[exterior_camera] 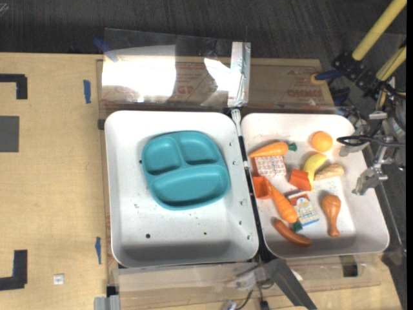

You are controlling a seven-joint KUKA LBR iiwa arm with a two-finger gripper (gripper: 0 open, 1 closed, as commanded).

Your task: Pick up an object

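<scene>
over the right bin's (371, 234) far edge the hand (369, 173) is seen, grip state untellable, and the crowded drumstick (332, 212) could be missed.

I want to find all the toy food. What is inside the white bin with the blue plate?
The left shallow white bin holds a teal divided plastic plate and a few dark specks. No toy food shows there; whatever lies under the plate is covered.

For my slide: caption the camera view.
Gripper at the right bin's edge beside toy food; teal plate in the left bin.
</scene>
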